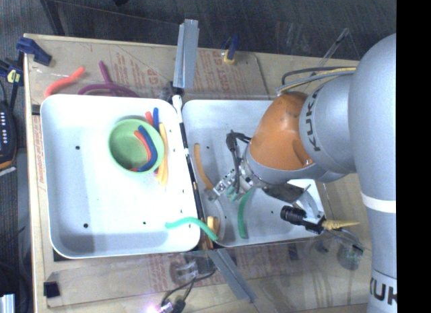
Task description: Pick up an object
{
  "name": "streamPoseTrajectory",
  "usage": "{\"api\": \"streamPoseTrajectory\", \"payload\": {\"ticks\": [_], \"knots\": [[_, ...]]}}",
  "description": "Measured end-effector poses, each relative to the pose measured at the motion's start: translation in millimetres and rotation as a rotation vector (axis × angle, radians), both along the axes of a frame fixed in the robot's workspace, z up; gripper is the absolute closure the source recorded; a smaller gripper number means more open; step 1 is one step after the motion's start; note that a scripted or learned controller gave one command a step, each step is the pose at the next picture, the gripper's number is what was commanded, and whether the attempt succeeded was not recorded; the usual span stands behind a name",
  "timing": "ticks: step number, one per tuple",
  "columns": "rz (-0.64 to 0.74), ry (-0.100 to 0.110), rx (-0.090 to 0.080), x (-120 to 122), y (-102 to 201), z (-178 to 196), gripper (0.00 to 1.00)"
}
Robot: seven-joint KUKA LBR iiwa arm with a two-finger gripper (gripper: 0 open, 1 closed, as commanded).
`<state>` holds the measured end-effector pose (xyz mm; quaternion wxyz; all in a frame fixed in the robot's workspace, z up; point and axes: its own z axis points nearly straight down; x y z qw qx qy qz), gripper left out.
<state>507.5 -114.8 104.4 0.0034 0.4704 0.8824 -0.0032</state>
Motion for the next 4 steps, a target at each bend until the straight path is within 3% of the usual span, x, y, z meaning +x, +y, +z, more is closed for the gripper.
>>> {"api": "streamPoseTrajectory", "payload": {"ticks": [1, 2, 3, 4], "knots": [[-0.005, -0.004, -0.007, 0, -5, 2, 0.0], [-0.209, 0.006, 0.011, -13, -16, -7, 0.0], [-0.3, 0.003, 0.008, -31, -36, 19, 0.0], [-0.356, 0.002, 0.008, -30, -44, 29, 0.0]]}}
